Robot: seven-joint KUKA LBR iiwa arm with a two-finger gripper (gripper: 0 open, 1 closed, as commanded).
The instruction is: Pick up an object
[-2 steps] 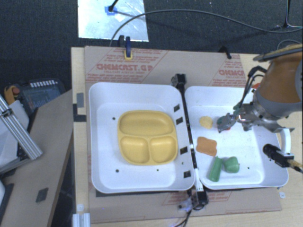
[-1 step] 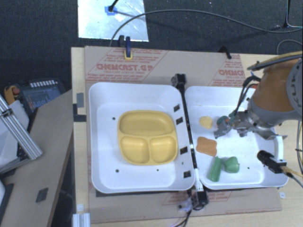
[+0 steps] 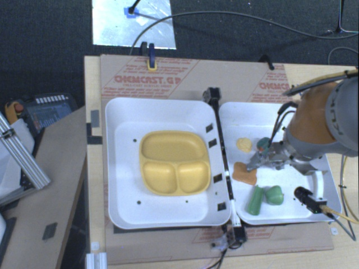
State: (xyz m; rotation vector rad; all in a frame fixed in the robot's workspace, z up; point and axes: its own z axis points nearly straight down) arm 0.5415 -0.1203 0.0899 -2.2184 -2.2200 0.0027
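My gripper (image 3: pixel 260 159) hangs low in the right bin (image 3: pixel 263 112), just above and right of an orange wedge-shaped piece (image 3: pixel 244 175) and close to touching it. A small pale yellow round piece (image 3: pixel 244 144) lies to the gripper's upper left. Right beside the gripper is a small teal object (image 3: pixel 262 144), partly hidden by it. Near the bin's front edge lie a long green piece (image 3: pixel 255 200) and a rounder green piece (image 3: pixel 274 195) side by side. The grey arm with its orange band (image 3: pixel 314 119) covers the right half of this bin.
The left bin (image 3: pixel 120 150) holds a yellow divided plate (image 3: pixel 174 162) in its middle. A black divider with clips (image 3: pixel 220 150) runs between the bins. A black fitting (image 3: pixel 307 199) sits at the right bin's front right, and cables trail over the bench behind.
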